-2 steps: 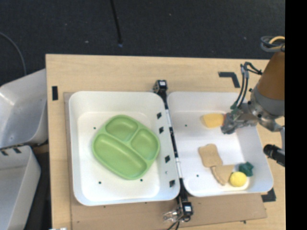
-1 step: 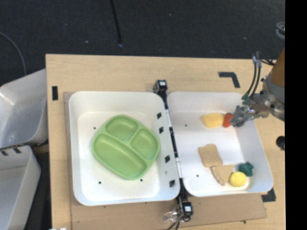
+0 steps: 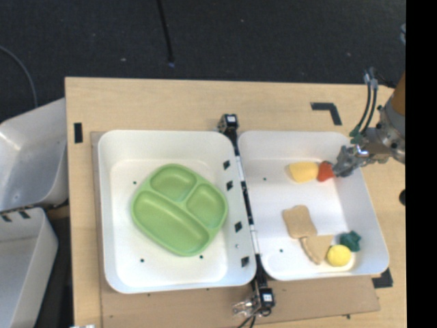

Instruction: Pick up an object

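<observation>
Green plate (image 3: 179, 210) in left bin (image 3: 113, 265)

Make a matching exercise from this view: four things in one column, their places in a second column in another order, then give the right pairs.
Things:
1. green plate
2. yellow ball
3. gripper
4. tan slices

Places:
A. far right edge of the right bin, beside a small red piece
B. near right corner of the right bin
C. middle of the left bin
D. near half of the right bin, left of the ball

Pairs: 1-C, 2-B, 3-A, 4-D
</observation>
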Controlling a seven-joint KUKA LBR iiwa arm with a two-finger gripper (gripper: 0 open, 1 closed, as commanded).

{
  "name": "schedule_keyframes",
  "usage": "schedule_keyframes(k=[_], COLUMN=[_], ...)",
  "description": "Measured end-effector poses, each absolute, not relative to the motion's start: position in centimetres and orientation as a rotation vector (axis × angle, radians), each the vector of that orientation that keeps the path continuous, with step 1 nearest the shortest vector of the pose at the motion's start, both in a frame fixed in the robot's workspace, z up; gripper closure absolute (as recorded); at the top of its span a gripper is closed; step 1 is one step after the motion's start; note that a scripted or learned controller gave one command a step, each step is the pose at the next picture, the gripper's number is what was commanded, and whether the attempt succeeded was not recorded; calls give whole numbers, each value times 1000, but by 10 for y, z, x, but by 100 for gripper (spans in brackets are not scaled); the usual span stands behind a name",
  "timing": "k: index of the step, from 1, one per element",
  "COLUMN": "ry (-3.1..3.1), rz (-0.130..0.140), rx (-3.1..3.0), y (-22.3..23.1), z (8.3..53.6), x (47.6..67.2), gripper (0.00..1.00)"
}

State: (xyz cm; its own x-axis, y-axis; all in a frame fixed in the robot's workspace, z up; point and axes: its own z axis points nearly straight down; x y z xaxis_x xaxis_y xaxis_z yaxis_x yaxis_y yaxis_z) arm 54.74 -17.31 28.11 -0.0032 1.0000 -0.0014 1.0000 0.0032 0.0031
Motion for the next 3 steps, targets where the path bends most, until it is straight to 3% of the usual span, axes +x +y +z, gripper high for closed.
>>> schedule_keyframes(k=[2,3], ry=[2228,2227], rz=[1,0], rx=[2214,2216], y=[-65,-22], z=[270,259], x=[542,530], gripper=[100,100])
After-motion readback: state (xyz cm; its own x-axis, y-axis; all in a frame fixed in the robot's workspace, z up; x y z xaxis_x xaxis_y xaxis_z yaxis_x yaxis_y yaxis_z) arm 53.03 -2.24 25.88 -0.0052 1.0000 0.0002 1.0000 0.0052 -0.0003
